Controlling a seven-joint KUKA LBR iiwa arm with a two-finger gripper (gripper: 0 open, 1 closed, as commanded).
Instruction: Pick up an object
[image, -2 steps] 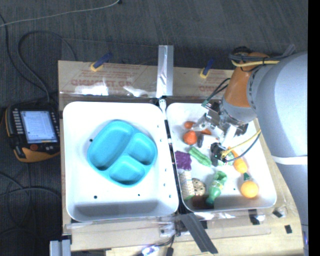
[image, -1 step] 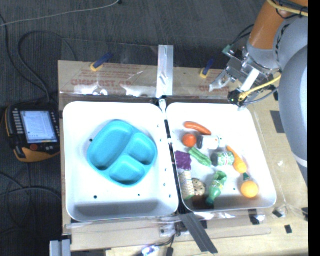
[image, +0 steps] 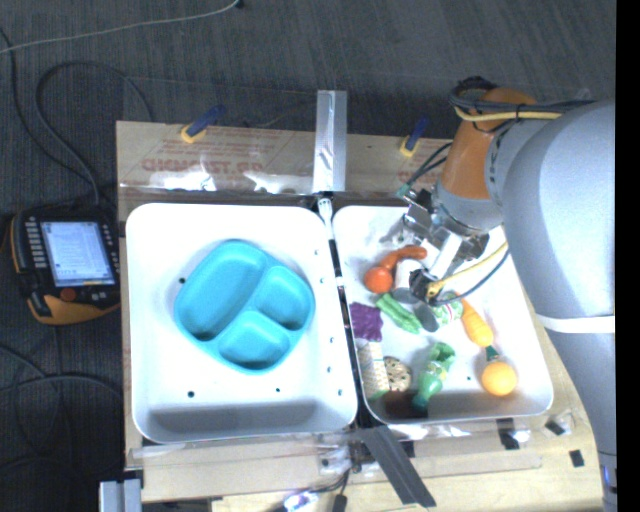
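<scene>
While I steer from afar, the arm (image: 560, 220) reaches in from the right and its hand (image: 432, 262) hangs low in the right bin (image: 540, 395), over the near end of a toy pile. I can't tell if it's open or closed. Beside it lie an orange-red piece (image: 380, 278), a green pod (image: 400, 312) and a grey piece (image: 420, 308), all crowded w/ each other. A purple bunch (image: 366, 320), a green bottle (image: 433, 368) and an orange ball (image: 498, 377) sit further off. The left bin (image: 150, 400) holds a blue tray (image: 243, 303). I'd pick one target, prob. the orange-red piece, centre over it, descend straight, avoid nudging neighbours
</scene>
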